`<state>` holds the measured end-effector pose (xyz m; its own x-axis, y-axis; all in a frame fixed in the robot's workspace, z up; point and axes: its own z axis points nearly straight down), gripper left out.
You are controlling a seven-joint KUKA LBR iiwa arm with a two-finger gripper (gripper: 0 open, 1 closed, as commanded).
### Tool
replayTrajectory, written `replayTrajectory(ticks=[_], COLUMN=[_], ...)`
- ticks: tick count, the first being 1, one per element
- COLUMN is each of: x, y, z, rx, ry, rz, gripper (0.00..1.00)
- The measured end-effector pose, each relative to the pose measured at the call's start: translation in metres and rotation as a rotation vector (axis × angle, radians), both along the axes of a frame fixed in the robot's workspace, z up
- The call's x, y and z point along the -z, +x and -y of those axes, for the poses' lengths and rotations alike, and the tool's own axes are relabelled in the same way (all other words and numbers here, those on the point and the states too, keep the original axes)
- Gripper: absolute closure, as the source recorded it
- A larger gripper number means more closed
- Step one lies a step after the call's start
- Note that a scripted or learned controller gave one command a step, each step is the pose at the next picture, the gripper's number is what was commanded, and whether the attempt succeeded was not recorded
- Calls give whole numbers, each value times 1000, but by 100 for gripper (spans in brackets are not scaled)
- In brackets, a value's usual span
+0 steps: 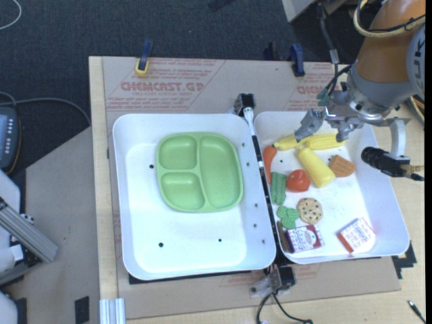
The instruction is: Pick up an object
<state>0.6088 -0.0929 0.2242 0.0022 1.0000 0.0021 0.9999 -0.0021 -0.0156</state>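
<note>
Green tray (200, 171) in left bin (131, 181)

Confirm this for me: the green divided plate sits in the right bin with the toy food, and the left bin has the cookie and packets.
Not quite right. The camera view shows the green divided plate alone in the left bin. The right bin is the one that has the toy food, including the cookie and the packets.
</note>
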Motion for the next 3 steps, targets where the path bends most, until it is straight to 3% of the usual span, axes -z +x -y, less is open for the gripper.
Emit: replayTrajectory(ticks=[1,2,3], x=[-8,51,113], y=[3,10,13], z=[0,-1,2], rx=[-3,-2,-3], ry=[-1,-1,-3], rz=[14,8,16], gripper=[0,0,0])
